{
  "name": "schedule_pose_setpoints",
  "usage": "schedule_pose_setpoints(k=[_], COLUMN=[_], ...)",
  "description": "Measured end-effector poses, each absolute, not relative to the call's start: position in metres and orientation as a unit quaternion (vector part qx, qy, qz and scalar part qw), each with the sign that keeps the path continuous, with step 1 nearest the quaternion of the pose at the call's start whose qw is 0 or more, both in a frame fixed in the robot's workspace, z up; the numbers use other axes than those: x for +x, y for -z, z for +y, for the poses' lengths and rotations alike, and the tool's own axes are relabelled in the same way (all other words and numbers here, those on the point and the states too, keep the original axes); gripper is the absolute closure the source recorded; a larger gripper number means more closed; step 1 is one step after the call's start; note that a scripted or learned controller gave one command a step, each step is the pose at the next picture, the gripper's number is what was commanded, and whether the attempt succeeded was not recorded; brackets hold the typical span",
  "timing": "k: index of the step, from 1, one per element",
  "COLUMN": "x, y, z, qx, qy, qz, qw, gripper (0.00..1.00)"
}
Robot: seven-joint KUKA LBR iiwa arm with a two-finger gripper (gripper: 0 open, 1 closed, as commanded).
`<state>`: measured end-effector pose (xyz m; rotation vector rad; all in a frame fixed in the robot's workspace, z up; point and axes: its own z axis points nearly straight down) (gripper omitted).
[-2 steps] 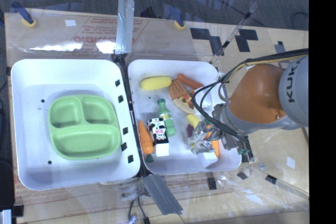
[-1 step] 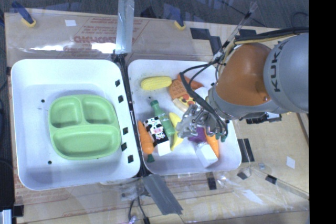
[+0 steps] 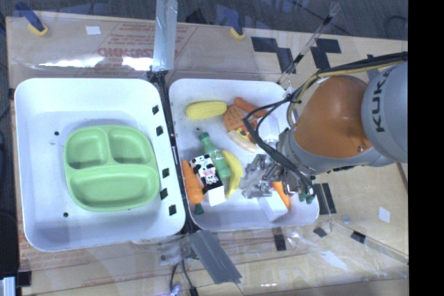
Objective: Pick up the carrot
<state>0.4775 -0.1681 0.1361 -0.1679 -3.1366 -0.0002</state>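
The carrot (image 3: 192,183), a long orange piece, lies along the left wall of the right bin (image 3: 229,220), beside a cow-patterned carton (image 3: 207,172). My gripper (image 3: 259,184) hangs low over the front right part of the same bin, well to the right of the carrot, with a banana and the carton in between. An orange piece (image 3: 281,195) lies right next to the gripper; I cannot tell what it is.
The right bin also holds a corn cob (image 3: 206,109), a green bottle (image 3: 214,154), a banana (image 3: 232,172) and a reddish food item (image 3: 242,123) at the back. A green divided plate (image 3: 109,167) sits in the left bin (image 3: 41,114).
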Motion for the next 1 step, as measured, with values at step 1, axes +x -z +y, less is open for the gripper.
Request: schedule_pose_setpoints(k=[1], x=[0.4784], y=[-0.1617], z=[-0.1631], qx=[-0.01], qy=[-0.0004], qz=[-1.0], qw=[-0.002], gripper=[1.0])
